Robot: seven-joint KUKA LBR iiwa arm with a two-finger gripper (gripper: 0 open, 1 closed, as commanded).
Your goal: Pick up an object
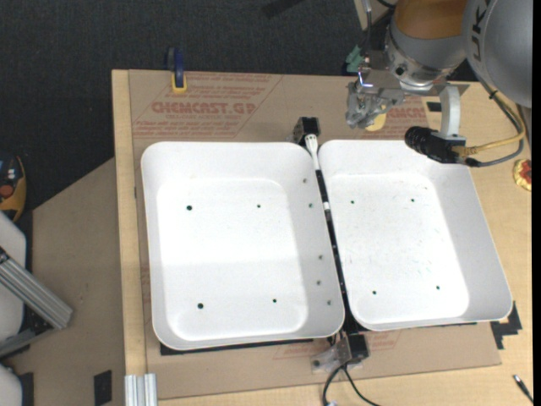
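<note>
Gripper (369, 112) hangs over the bench just beyond the far rim of the right bin (473, 227), near its left corner; how far open it is, cannot tell. A small pale bit (378, 123) shows right at the gripper's tip, possibly the object, but whether it is held or merely lies beneath cannot be made out. Judged step: at or just past a grasp try, and the next move calls for a straight lift to check whether the bit comes up with it.

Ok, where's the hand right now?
In the camera view, the hand hangs at upper right, just beyond the far rim of the right bin, above the cardboard sheet.
</note>
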